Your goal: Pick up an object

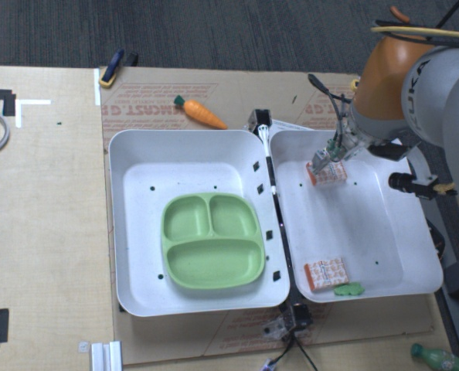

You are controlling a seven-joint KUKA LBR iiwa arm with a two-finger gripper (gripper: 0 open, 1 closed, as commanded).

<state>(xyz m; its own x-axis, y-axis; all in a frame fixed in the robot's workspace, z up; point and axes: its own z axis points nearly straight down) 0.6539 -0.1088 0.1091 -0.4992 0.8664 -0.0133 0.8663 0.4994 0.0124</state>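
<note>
Two white bins side by side on cardboard. Left bin (129, 230) holds a green divided plate (212, 240). Right bin (403, 246): gripper (328, 158) low over a small orange-and-white packet (328, 174) near the back left corner, touching or just above it. Second similar packet (325, 272) at front edge, small green piece (348, 289) beside it. Toy carrot (201, 112) on cardboard behind left bin.

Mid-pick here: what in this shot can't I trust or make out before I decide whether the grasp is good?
- Gripper: too small and dark in the camera view to tell open from shut, or whether it grips the upper packet.
- Upper packet: its top edge is covered by the gripper.
- Lower packet: print too small to read.
- Green piece beside it: too small to identify.
- Green bottle: cut off at the bottom right corner.
</note>
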